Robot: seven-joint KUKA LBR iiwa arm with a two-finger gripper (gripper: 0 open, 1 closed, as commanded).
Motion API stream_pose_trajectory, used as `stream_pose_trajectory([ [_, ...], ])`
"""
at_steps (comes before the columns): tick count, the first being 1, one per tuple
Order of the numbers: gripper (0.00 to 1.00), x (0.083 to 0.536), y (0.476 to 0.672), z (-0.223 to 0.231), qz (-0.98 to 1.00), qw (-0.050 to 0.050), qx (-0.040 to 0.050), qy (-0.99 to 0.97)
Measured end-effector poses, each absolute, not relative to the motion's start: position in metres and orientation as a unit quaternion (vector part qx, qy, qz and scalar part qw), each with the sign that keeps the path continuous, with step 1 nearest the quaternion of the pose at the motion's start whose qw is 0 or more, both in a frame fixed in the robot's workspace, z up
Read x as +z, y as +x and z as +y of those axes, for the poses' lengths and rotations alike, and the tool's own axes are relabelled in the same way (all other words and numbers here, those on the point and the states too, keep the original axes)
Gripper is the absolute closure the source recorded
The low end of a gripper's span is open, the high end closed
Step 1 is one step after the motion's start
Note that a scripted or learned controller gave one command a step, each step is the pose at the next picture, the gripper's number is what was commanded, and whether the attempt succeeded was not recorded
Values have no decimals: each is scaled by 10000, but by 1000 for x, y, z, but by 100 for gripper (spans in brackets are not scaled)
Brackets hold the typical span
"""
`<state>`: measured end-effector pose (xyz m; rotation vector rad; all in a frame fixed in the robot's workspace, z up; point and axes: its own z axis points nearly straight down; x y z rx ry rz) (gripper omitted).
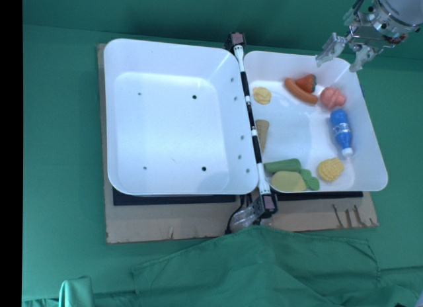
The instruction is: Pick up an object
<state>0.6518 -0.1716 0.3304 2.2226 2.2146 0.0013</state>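
**Above the right bin's far edge, an open pincer waits over the toys**

On the left half of the bench [59, 133] sits the left bin [173, 117], bare white with a few dark dots on its floor; nothing for the arm to take lies there. A black-and-white rail [250, 120] runs between the two bins, probably to clamp them together.

Everything worth picking is in the right bin [370, 167]. Along its left edge lie a small yellow cookie [262, 95] and a cone [262, 133]. Near the front edge are a green pod [283, 165], a yellow potato-like lump [289, 180] touching it, and a yellow corn piece [330, 169]. Toward the far edge rest a sausage [299, 92], a red piece [306, 82] beside it, and a pink ball [332, 97], with a blue bottle [341, 132] just in front of the ball.

Over the far right corner hangs the pincer [345, 53], its fingers spread and holding nothing. That position suggests a descent toward the sausage or the pink ball, the nearest items. They crowd each other, so a clean grip looks doubtful.
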Motion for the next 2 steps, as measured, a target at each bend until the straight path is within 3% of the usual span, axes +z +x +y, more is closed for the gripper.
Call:
stream_pose_trajectory([
  [1,0,241,701,-167,7068,2,-12,7074],
  [2,0,193,688,-145,7061,46,18,7081],
])
